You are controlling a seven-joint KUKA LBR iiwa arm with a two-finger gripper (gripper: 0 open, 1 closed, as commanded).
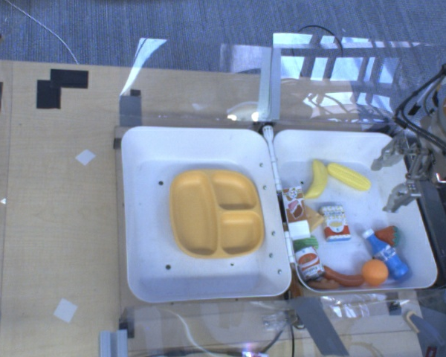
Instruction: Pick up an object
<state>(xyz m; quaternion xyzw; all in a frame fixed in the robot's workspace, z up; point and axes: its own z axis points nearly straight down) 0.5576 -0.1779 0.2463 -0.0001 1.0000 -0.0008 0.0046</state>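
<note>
Objects for picking lie in the right bin [420, 233], the shallow white container on the right half of the table [52, 222]. The left bin [145, 222], touching it along a shared centre edge, carries a yellow divided tray [217, 213] with three compartments, sitting roughly in the bin's middle.

The arm [438, 103] enters at the right edge of the view, dark cables looping above it. Its end effector [398, 175] hangs over the right bin's far right rim, its two fingers [391, 155] spread apart with nothing between them; it is well apart from the toys below and to its left.

Inside the right bin, going down in size: a yellow banana [319, 178] near the upper middle, with a yellow corn cob [348, 176] just beside it to the right. A blue bottle [386, 254] lies tilted near the lower right, with a small red piece [387, 235] at its upper end. Along the left wall is a column of small packets, a brown-and-white carton [293, 202] at the top and a red can [307, 260] at the bottom. A red-and-white box [335, 223] sits mid-bin. A red sausage [342, 277] lies along the bottom edge, touching an orange ball [375, 272] that rests against the bottle.
</note>
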